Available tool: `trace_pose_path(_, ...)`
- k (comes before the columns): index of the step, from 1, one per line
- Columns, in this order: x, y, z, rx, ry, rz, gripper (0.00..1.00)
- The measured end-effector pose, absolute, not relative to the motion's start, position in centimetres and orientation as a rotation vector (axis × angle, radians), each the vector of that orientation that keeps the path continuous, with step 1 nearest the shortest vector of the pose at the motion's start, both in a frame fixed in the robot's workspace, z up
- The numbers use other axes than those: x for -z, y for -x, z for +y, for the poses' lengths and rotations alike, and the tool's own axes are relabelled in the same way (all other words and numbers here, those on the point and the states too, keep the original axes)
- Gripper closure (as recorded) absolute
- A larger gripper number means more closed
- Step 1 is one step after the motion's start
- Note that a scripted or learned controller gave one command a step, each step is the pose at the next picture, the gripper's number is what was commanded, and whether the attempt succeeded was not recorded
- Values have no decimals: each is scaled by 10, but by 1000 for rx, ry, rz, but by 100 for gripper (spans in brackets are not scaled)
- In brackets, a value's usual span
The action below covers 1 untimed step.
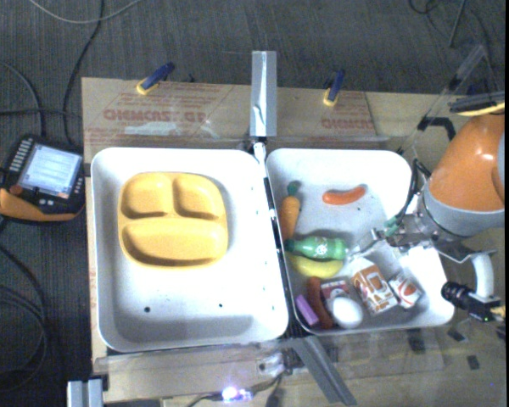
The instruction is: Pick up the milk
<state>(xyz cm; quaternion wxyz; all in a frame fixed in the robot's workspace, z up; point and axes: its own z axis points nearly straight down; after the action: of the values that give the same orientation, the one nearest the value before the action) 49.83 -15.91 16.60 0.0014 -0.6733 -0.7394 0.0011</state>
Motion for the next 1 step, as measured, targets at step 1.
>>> trace_pose_path(1,-126,-523,-173,9,2368,-2075,0)
